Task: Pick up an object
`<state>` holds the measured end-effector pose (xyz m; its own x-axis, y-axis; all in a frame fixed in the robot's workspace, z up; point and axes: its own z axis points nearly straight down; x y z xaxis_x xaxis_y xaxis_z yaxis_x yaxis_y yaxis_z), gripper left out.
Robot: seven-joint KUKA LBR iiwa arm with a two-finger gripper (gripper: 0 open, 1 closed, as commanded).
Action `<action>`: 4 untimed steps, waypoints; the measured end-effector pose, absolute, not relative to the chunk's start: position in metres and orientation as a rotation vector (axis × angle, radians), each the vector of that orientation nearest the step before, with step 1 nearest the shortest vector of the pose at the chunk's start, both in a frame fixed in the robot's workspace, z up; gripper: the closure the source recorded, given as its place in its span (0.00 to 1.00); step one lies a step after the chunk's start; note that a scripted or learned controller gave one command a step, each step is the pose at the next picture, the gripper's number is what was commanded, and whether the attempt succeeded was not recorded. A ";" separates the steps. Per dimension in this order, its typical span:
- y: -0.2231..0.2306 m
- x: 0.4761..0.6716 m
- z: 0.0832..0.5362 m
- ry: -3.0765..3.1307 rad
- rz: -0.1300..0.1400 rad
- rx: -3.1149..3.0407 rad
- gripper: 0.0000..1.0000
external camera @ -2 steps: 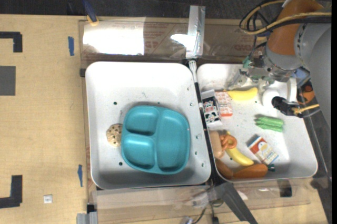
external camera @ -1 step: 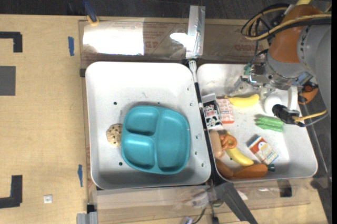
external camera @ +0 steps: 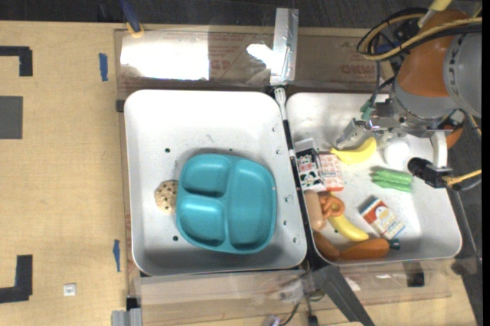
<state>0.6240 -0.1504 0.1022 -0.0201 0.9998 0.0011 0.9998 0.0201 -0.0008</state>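
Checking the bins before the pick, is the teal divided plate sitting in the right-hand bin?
No, the teal divided plate lies in the left white bin, beside a small round cookie.

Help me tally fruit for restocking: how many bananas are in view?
2: one banana in the right bin's upper part by the gripper, another banana near its front. Clutter may hide more.

The left bin on the worktop holds a teal divided plate with a cookie touching its left edge. In the right bin the tool sits at the upper left, just above a banana. Nearby lie a small printed carton, a green pod, a second banana, a sausage and a small box.
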 end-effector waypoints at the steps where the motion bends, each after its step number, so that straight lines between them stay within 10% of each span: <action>1: -0.148 0.665 0.098 -2.190 -0.002 -2.256 0.00; 2: -0.149 0.624 0.170 -1.880 -0.001 -2.517 0.00; 4: -0.119 0.642 0.097 -2.162 -0.003 -2.281 0.00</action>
